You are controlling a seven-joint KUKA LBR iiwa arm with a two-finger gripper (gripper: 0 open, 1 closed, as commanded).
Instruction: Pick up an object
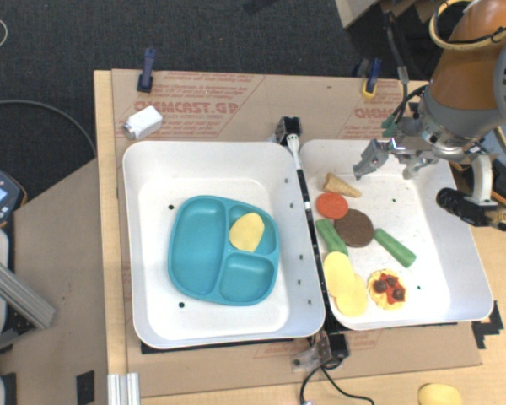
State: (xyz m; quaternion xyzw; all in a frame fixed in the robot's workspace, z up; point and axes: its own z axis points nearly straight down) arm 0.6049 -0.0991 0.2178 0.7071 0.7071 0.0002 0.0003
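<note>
Camera view: gripper [390, 160] hovers over the top of the right bin [455, 298], fingers spread, nothing between them. Toy food lies below-left of it: tan wedge [341, 185], red disc [331, 205], brown disc [354, 228], green sticks [394, 247], yellow pieces [343, 283]. Wedge is nearest, just beside the disc. Probably light, stiff plastic, a bit slick; pinch across its narrow sides. Left bin [143, 226] holds a blue tray [198, 251].

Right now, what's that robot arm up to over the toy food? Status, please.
Two-finger gripper open, above right white bin, holding nothing. Tan wedge-shaped toy nearest, untouched. Round red disc beside it; nothing in the way.
</note>
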